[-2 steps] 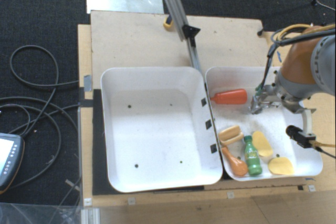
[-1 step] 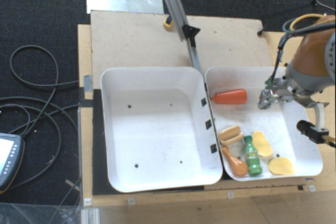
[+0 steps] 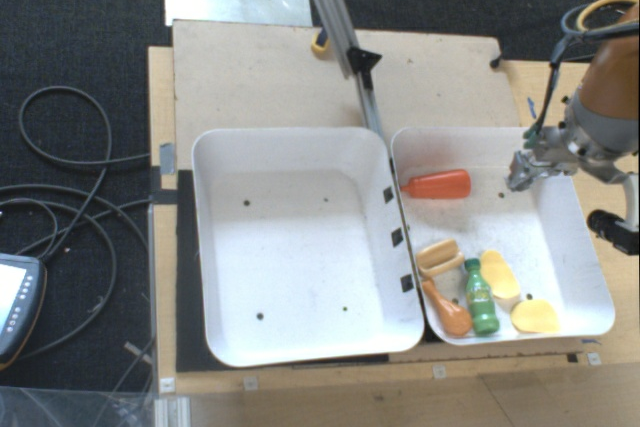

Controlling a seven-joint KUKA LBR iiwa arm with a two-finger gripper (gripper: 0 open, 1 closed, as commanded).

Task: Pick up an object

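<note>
My gripper (image 3: 522,171) hovers at the right bin (image 3: 590,245) far edge; finger state I cannot tell; orange bottle (image 3: 437,184) ungrasped, pickup remains.

The bench (image 3: 250,75) is a pale board. Two white bins sit directly on it, touching side by side: the right bin (image 3: 585,245) lies just below the fingers, and the left bin (image 3: 215,245) is well to their left.
</note>
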